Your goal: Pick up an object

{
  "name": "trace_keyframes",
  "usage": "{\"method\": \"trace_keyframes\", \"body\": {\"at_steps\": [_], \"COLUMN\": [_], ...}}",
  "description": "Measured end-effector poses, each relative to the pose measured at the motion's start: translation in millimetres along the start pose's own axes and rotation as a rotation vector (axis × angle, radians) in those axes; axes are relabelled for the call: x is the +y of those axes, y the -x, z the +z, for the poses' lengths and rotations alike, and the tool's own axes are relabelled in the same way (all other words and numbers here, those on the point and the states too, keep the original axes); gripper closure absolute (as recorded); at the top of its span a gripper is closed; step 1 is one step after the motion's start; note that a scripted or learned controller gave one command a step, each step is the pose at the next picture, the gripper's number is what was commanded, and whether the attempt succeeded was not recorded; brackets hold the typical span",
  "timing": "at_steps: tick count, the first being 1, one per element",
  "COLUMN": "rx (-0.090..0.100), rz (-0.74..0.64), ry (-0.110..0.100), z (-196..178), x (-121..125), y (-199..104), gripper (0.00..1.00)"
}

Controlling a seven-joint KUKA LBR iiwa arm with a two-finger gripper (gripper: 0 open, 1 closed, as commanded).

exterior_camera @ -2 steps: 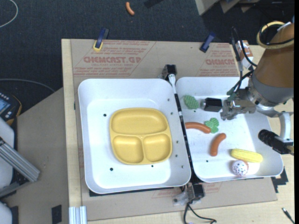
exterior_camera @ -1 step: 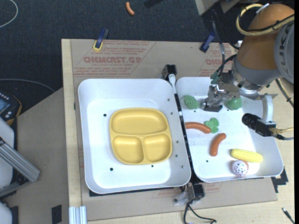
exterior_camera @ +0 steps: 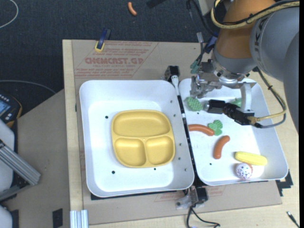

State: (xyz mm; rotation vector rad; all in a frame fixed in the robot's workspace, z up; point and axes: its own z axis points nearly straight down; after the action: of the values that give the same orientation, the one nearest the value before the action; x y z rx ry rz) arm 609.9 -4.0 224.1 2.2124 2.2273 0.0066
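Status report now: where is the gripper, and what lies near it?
Gripper low in right bin, far-left corner. Green toy just under it, not gripped. Sausages, corn, ball lie nearer the camera.

Robotics lab; taped cardboard bench (exterior_camera: 118,56), loose cables (exterior_camera: 270,120), 2 bins (exterior_camera: 90,127).

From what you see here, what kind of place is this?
Probably a robotics lab test bench: a robot arm reaches over two white bins, which hold toy food such as a yellow tray and sausages.
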Motion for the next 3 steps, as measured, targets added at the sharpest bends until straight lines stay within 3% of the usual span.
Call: {"method": "trace_keyframes", "body": {"at_steps": [1, 2, 3], "rx": [0.0, -0.002, -0.002], "rz": [0.002, 0.004, 0.007], "ry": [0.001, -0.004, 0.0], "z": [-0.1, 8.6, -4.1], "x": [39.3, 41.2, 47.0], "y": [-33.5, -55.2, -41.0], "gripper": [1.0, 1.0, 1.0]}}
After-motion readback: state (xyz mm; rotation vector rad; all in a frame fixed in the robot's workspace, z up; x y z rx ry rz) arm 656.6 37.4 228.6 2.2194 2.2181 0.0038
